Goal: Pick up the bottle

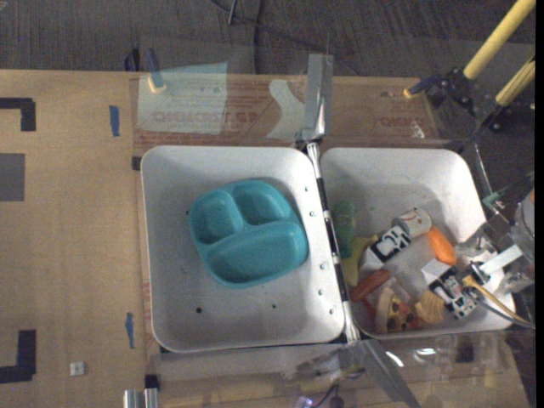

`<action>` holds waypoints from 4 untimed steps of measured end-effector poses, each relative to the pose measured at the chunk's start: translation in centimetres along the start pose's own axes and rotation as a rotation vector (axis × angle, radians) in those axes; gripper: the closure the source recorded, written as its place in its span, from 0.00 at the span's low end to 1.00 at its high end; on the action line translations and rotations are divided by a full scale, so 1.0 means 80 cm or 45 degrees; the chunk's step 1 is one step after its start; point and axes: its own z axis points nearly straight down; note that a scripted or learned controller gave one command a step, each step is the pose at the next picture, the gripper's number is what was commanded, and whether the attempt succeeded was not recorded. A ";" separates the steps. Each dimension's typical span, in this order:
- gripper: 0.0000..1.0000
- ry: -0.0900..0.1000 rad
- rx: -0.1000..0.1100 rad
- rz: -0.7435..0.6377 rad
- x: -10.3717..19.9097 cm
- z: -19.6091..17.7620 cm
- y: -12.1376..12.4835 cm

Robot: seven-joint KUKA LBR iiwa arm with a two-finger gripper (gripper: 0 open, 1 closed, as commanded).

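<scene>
The bottle [399, 238] is small and white with a black-and-white label. It lies tilted on its side in the middle of the right bin [382, 172], its cap end pointing up and to the right. My gripper [473, 279] comes in from the right edge and sits low over the right bin's front right corner. It is to the right of the bottle and a little nearer the front, apart from it, with an orange carrot-like piece [440, 245] between them.
Around the bottle lie a green item [344, 219], a yellow piece [357, 262], a red sausage shape [371, 283] and a pizza-like slice [393, 310]. The left bin [170, 304] holds a teal divided plate [246, 232]. A metal divider [327, 228] separates the bins.
</scene>
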 end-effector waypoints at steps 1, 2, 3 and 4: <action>0.00 0.018 0.000 0.365 0.009 0.046 0.000; 1.00 0.008 0.002 0.362 0.007 0.037 -0.001; 1.00 -0.001 -0.006 0.133 -0.002 -0.058 0.001; 1.00 -0.001 -0.006 0.146 0.034 -0.183 0.024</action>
